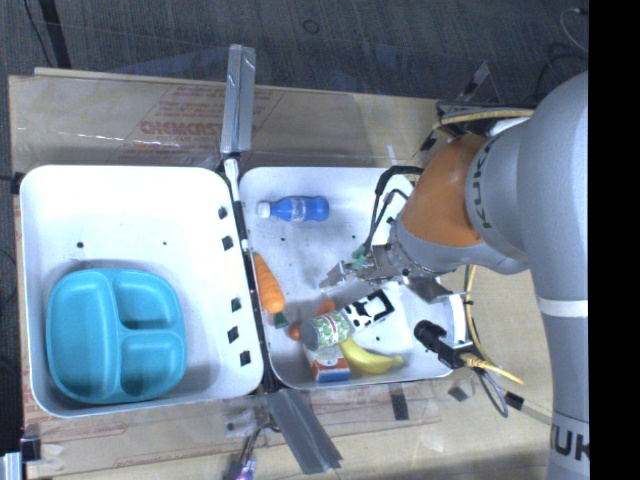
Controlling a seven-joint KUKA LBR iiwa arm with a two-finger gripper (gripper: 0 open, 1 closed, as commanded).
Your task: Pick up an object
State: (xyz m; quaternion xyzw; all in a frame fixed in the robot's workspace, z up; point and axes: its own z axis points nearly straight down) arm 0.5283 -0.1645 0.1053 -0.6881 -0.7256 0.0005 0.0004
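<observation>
objects for picking are lying in the right bin (300, 183): a blue bottle (296, 209) near the far wall, a carrot (268, 283) along the left wall, a banana (371, 359) by the near wall, a small carton (330, 370) just beside the banana, and a can-like thing (326, 330) touching the banana's end.

camera view: the arm (470, 203) is reaching in from the right and the pincer (350, 278) is hanging low over the middle of the right bin, just above the clutter near the can-like thing. how far it is open i cannot tell, and nothing is visibly sitting in it. the left bin (60, 193) is holding a blue divided tray (115, 335).

judging by this, the arm is lining up for a grab, not lifting yet. the next move is calling for a straight drop onto one item, probably the can-like thing, then closing without nudging the banana.
</observation>
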